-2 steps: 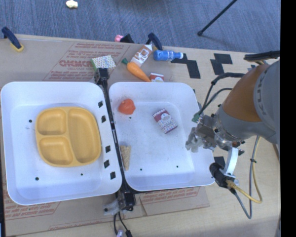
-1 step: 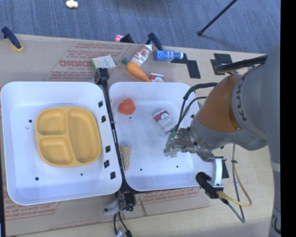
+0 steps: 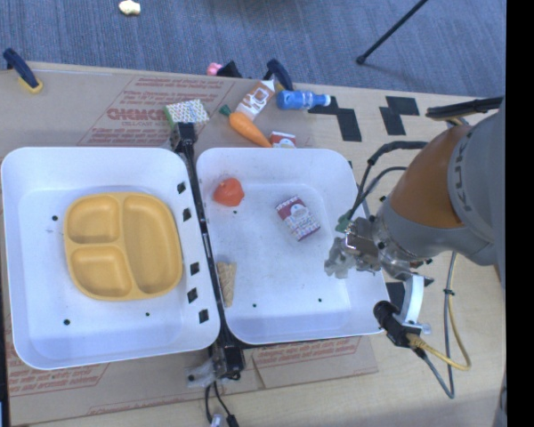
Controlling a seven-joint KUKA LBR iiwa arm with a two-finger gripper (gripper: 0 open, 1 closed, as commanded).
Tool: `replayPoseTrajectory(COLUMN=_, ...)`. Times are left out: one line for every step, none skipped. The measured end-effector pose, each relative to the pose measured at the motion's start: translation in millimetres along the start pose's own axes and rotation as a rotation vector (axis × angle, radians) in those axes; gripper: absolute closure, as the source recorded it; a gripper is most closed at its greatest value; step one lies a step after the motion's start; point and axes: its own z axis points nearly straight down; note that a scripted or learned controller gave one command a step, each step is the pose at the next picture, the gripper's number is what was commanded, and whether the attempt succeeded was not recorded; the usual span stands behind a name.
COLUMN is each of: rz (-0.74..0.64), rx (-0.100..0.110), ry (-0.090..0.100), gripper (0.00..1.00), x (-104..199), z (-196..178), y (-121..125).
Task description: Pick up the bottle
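Camera view looks down on the arm's gripper (image 3: pixel 345 254) hanging low over the right edge of the right bin (image 3: pixel 338 323), and it is too blurred and small to tell how far it stands open or whether anything is in it.

The bottle is hard to pick out with certainty. The likeliest candidate is the white-and-orange bottle (image 3: pixel 256 101) lying tilted on the tabletop (image 3: pixel 116 105) beyond the bins' far rim, well apart from the gripper, up and to the left of it. Just beside that lie a carrot (image 3: pixel 248 129) and a blue tube-like thing (image 3: pixel 299 100), which could also be a bottle; I cannot settle that.

Closer to the gripper, inside the right bin, are a small red-and-white packet (image 3: pixel 298 217) just to its left, a red lump (image 3: pixel 229 191) further left, and a tan wafer-like piece (image 3: pixel 225 282) near the bin's left wall. The left bin (image 3: pixel 18 238) carries a yellow divided plate (image 3: pixel 123 245).

My reading is that the task is at its approach step, nothing yet grasped. The next move calls for lifting clear of the bin wall, travelling out past the far rim, and lining up across the bottle's narrow body before descending.
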Motion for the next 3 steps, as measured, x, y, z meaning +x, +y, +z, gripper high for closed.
replayPoseTrajectory(rz=-0.011, rx=0.002, ry=0.001, gripper=1.00, x=-4, z=43, y=1)
replayPoseTrajectory(rz=0.222, rx=0.000, ry=0.001, gripper=1.00, x=25, z=21, y=-8)
replayPoseTrajectory(rz=0.392, rx=0.004, ry=0.002, gripper=1.00, x=7, z=43, y=-3)
